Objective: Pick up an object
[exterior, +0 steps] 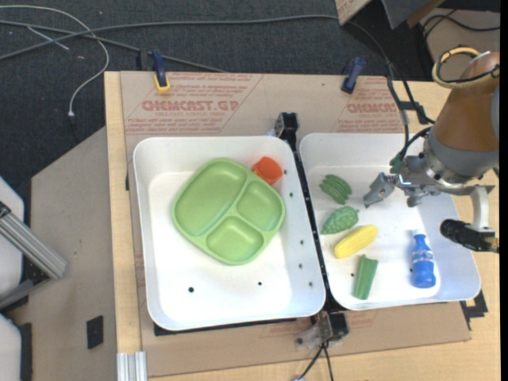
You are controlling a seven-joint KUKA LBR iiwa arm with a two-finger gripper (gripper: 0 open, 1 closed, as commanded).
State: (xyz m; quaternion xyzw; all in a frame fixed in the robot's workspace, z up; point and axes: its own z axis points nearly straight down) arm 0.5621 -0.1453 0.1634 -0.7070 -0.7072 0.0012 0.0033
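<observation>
gripper point(386, 186) open, holding nothing

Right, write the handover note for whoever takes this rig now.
Gripper: over the right bin, near its upper middle, nothing seen between its fingers.
Right bin holds: dark green piece, leafy green piece, yellow corn, green stick, blue bottle.
Left bin holds: green tray, with an orange piece at its upper right edge.
Done: nothing picked yet; all items lie in the bins.
Left: grasp and lift one object. The dark green piece lies closest to the gripper, so it is probably the easiest try.
</observation>
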